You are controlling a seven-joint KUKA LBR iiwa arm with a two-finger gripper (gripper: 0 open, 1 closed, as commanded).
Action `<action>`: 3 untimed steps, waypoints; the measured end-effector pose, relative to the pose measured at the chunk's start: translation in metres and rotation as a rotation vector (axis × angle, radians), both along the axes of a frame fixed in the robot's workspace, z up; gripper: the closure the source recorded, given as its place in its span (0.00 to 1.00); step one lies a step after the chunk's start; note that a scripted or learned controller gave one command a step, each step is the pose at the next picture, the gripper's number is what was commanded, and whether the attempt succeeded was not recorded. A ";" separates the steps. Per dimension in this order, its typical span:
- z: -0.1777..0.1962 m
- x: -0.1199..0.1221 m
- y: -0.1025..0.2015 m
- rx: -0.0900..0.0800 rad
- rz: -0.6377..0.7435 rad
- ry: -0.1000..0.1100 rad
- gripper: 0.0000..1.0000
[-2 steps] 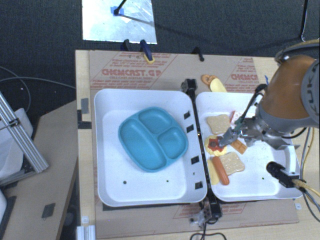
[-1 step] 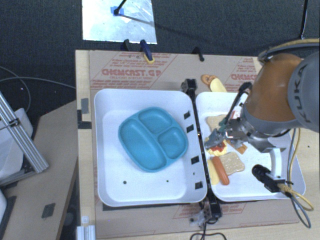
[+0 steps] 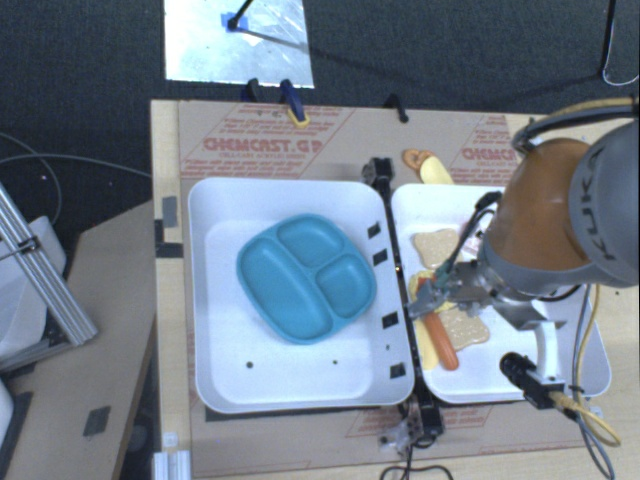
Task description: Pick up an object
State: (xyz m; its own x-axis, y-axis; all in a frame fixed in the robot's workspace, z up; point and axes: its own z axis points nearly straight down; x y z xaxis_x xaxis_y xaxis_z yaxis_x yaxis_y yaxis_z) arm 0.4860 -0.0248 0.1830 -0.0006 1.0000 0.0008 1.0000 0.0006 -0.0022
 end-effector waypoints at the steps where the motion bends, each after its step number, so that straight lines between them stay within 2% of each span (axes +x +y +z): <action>1: 0.002 0.045 0.005 -0.001 0.004 -0.007 0.00; 2: 0.126 0.045 0.076 0.004 0.013 -0.018 0.00; 3: -0.006 0.062 0.051 -0.003 -0.002 0.007 0.00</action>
State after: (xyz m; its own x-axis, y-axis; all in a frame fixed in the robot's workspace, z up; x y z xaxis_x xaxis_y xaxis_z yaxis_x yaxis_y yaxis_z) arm 0.5475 0.0258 0.1768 0.0014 1.0000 -0.0017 1.0000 -0.0014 -0.0097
